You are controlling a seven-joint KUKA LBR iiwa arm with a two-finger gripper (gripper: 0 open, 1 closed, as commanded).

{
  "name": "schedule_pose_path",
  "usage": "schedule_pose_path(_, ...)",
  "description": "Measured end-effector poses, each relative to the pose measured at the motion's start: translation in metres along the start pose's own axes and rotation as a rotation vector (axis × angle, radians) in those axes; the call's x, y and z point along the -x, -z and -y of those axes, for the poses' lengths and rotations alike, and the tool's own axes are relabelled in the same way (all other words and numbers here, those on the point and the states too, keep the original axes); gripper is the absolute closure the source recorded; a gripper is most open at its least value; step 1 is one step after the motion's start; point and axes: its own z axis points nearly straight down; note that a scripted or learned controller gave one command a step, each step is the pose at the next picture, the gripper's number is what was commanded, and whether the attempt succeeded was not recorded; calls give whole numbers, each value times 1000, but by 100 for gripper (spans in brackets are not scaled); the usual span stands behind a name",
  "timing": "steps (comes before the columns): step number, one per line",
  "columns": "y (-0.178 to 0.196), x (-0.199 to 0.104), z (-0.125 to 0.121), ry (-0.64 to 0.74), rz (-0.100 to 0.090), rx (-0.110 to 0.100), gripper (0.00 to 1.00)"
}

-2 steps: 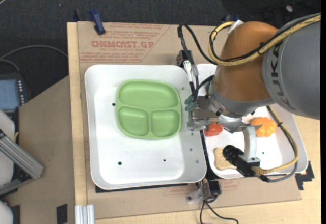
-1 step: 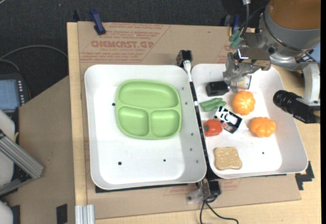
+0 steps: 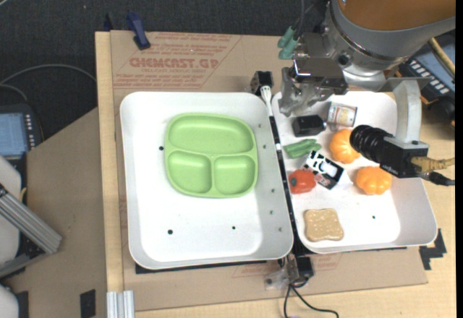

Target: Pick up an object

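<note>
Camera view: pincer (image 3: 295,101) low over the right bin's (image 3: 412,226) far corner; I cannot tell its opening or load. Aim squarely over the black block (image 3: 308,123) nearby, avoiding the bin wall.

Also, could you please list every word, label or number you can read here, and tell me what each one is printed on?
"CHEMCAST G P" in red, on the cardboard sheet behind the left bin; the last letters are uncertain.
Smaller red lines above and below it: too blurred to read.
Label on the small can in the right bin: too small to read.
Black-and-white card: pattern, no readable text.
</note>
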Motion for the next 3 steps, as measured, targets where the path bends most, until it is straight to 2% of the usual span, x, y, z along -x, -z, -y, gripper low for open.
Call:
schedule_pose_path(1, -70, -6, 1, -10, 6, -17, 100)
schedule_pose_path(2, -200, -72, 2, -4, 5, -18, 100)
schedule_pose_path(3, -93, -107, -15, -4, -2, 4, 100)
